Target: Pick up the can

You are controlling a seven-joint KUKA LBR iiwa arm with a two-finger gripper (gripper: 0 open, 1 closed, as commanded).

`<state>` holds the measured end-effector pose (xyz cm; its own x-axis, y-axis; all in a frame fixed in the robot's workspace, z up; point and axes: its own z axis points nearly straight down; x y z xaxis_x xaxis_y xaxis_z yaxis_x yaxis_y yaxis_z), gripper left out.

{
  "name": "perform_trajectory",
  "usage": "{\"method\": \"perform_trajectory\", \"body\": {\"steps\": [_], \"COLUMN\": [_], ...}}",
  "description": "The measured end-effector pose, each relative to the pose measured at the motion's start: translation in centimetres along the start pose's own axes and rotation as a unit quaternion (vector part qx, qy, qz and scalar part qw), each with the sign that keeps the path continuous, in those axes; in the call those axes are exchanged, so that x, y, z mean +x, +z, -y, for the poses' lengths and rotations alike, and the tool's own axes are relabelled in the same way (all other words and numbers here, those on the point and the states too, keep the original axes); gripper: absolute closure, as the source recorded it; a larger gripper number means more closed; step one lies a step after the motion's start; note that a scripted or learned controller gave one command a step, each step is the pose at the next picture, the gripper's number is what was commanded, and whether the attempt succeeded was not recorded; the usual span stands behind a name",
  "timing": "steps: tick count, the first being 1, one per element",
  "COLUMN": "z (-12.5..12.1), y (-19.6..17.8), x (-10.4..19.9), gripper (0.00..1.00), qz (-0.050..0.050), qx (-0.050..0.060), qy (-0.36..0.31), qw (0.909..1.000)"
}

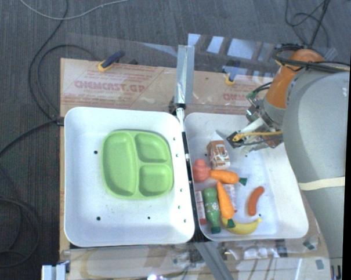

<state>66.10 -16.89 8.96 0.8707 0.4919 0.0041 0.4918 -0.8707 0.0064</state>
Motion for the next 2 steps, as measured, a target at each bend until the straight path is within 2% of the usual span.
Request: {"method": "perform_trajectory", "body": {"steps": [1, 2], "z": [-0.2, -3.0], "y": [0.1, -0.1], "x": [-0.9, -3.6], "gripper": [0.0, 0.0], "qz": [0.01, -0.004], "qx": [0.007, 0.006], "qy": [0.005, 0.073], "qw": [0.9999, 0.9973]}}
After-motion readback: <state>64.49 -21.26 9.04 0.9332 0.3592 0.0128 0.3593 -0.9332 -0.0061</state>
